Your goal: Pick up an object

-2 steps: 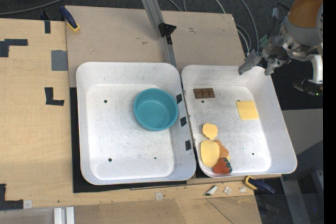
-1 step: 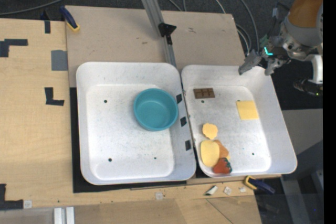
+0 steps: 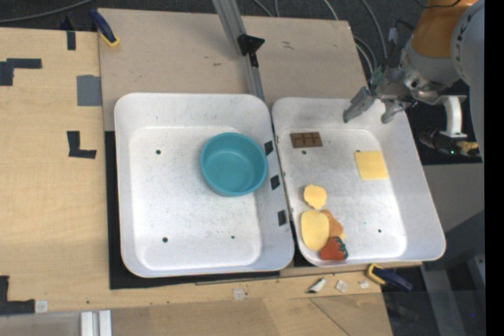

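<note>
Approach step, nothing grasped: gripper [image 3: 372, 111] spread wide over right bin [image 3: 409, 169] rim; next, descent toward yellow square [image 3: 370, 164] just below-left.

A round teal plastic bowl [image 3: 233, 163] sits in the left white bin [image 3: 142, 169]. In the right white bin [image 3: 409, 193], a brown chocolate-like bar [image 3: 306, 140] lies at eleven o'clock, a flat yellow square [image 3: 370, 165] at two, and yellow, orange and red toy foods [image 3: 321, 228] at seven. The grey two-finger gripper [image 3: 375, 108] hovers with fingers spread over the bin's far rim.
</note>
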Controlling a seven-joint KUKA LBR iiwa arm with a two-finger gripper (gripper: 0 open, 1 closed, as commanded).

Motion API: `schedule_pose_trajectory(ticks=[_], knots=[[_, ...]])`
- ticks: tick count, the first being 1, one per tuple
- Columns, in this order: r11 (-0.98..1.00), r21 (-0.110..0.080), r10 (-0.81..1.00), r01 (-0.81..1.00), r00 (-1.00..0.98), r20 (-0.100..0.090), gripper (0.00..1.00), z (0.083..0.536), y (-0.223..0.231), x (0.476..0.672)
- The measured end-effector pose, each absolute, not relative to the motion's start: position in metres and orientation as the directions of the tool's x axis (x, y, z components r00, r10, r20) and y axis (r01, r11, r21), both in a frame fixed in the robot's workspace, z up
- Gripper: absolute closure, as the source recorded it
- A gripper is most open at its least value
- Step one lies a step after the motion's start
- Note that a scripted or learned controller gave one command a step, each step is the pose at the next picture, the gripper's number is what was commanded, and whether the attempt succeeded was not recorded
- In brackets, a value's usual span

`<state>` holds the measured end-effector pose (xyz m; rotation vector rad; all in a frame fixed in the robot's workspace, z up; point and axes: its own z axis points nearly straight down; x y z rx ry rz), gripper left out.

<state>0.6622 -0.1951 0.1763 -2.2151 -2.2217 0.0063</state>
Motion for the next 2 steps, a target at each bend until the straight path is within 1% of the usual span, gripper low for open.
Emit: schedule_pose_trajectory(ticks=[1, 2], knots=[[0.002, -0.002, 1.000, 1.000, -0.002, -0.001, 0.00, 0.117, -0.198, 0.659], [0.003, -0.002, 1.000, 1.000, -0.003, -0.001, 0.00, 0.087, -0.197, 0.659]])
